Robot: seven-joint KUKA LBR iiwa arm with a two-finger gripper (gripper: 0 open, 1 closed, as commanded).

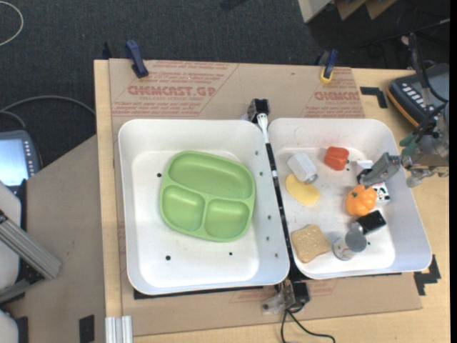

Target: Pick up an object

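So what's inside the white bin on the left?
The left bin holds a green divided plate with three compartments, all bare. A few small dark spots show on the bin floor around it. Whatever lies beneath the plate is covered.

both white bins point(143, 263) look like smooth, slightly glossy plastic. the green divided plate point(208, 195) is matt plastic. the desk point(214, 91) is covered in printed brown paper. the toast slice point(310, 241) looks rough and grainy, the orange fruit point(360, 201) glossy.
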